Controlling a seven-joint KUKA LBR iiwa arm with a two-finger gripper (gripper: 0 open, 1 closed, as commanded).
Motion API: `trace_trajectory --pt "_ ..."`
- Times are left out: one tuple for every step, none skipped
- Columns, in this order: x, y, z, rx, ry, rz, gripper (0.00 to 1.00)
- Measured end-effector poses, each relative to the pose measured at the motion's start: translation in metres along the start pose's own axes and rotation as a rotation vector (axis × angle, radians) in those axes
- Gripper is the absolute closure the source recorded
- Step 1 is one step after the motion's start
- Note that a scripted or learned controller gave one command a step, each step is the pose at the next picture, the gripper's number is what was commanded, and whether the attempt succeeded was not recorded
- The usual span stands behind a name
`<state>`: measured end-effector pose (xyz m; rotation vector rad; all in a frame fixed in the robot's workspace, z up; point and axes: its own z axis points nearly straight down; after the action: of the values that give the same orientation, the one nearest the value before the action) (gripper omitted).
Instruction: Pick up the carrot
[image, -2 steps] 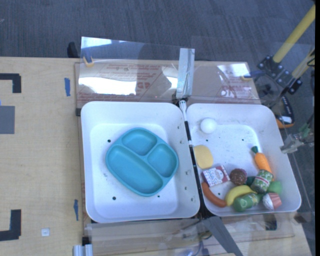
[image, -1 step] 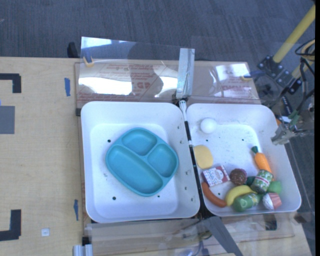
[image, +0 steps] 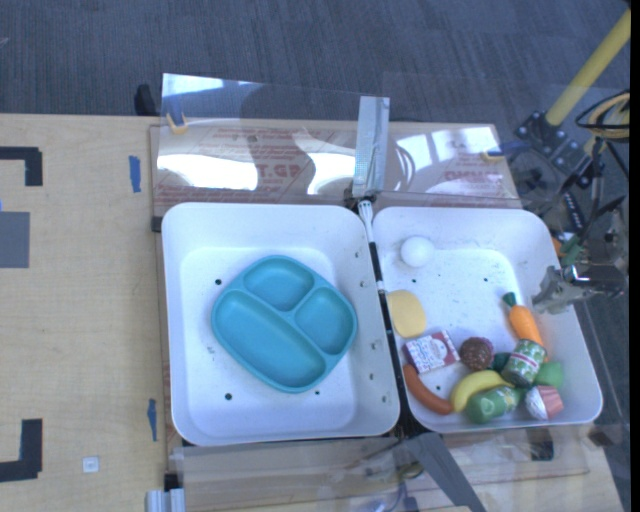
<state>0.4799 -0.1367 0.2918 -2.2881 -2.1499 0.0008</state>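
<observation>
The carrot (image: 525, 323) is orange with a small green top and lies in the right bin (image: 470, 225), close to its right wall, green end pointing up-left. My gripper (image: 562, 287) is a small grey metal piece over the bin's right rim, just up and to the right of the carrot and apart from it. Nothing shows held in it.
Around the carrot lie a green can (image: 524, 362), a banana (image: 474, 385), a brown ball (image: 476, 352), a red sausage (image: 424, 392), a ketchup packet (image: 430, 352), a yellow piece (image: 406, 312) and a white egg (image: 416, 250). The left bin (image: 200, 400) holds a blue divided plate (image: 284, 322).
</observation>
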Motion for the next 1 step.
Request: trace_trajectory --pt "0.016 -0.0009 0.0155 0.001 0.001 0.231 1.0"
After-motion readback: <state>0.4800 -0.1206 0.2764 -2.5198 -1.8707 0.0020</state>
